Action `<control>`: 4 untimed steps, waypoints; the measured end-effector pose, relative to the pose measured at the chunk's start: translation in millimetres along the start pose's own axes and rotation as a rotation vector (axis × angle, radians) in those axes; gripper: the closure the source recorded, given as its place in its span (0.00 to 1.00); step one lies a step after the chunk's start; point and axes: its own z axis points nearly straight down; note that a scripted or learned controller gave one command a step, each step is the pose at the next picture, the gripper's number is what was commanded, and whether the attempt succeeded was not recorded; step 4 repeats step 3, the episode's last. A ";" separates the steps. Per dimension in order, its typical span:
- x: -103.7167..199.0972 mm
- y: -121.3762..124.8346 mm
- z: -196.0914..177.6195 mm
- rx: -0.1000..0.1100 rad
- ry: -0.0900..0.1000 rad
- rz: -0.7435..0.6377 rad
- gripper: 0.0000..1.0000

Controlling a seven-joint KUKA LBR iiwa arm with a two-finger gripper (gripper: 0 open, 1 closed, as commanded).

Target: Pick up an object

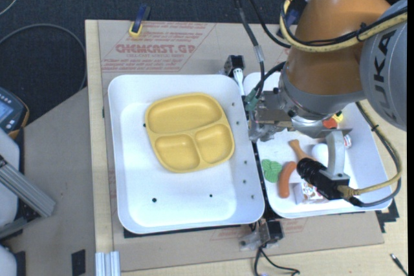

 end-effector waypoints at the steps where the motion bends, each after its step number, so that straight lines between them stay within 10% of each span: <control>1: 49.9 1.0 -111.2 -0.024 0.007 -0.009 1.00; 2: 84.2 -0.6 -29.5 -0.001 0.000 -0.006 1.00; 3: 13.0 1.1 -142.7 -0.024 0.003 0.005 1.00; 4: 13.0 1.1 -142.7 -0.024 0.003 0.005 1.00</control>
